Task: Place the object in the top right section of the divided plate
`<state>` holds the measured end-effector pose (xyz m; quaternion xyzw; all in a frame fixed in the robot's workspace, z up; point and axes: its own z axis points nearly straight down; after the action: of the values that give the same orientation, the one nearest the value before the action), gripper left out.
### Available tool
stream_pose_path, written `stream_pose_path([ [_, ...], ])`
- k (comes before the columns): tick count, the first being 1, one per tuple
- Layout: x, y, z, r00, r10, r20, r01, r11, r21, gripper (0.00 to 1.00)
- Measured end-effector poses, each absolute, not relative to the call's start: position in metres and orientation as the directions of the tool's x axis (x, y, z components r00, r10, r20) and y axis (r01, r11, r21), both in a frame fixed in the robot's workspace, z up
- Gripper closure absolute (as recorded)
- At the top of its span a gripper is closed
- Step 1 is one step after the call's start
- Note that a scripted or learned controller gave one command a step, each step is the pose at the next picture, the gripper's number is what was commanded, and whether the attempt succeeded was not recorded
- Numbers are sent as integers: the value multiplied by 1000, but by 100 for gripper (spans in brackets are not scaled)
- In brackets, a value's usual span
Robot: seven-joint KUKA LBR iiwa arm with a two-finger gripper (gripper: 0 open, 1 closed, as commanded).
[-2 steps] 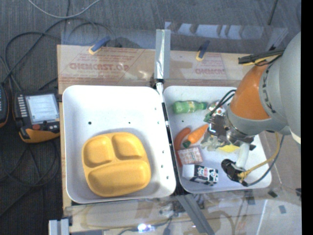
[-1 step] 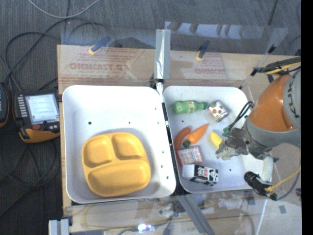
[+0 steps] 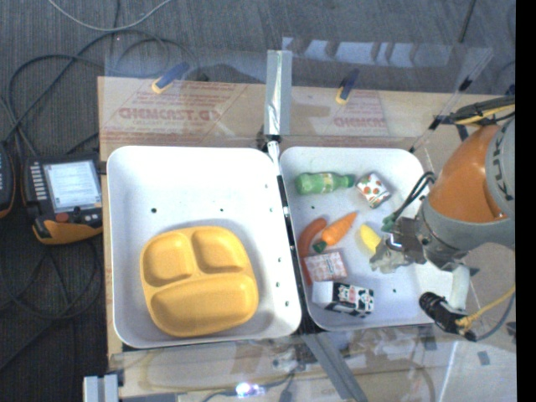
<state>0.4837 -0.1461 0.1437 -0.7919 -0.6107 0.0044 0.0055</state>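
Note:
A yellow divided plate (image 3: 198, 278) lies in the left bin (image 3: 134, 191), with two small sections at its far side and one large section at its near side. All three sections hold nothing. In the right bin (image 3: 402, 162) lie several small objects: a green bottle (image 3: 323, 182), a carrot (image 3: 338, 229), a red sausage-shaped piece (image 3: 311, 234), a small yellow piece (image 3: 369, 239), a red and white die-like box (image 3: 373, 189), a pink packet (image 3: 325, 266) and a black and white carton (image 3: 352, 297). My gripper (image 3: 389, 255) hangs low over the right bin, just right of the yellow piece.
The grey arm with its orange band (image 3: 469, 182) reaches in from the right over the right bin's edge. A raised wall (image 3: 285, 224) separates the two bins. Cables and a small screen device (image 3: 67, 187) lie on the floor to the left of the bench.

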Motion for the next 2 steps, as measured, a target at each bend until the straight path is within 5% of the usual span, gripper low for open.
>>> stream_pose_path([
  [1, 484, -145, 149, 253, 967, 0, 967, -253, -21, 100],
  [2, 551, -108, 226, 223, 975, -5, 975, -223, -6, 100],
])
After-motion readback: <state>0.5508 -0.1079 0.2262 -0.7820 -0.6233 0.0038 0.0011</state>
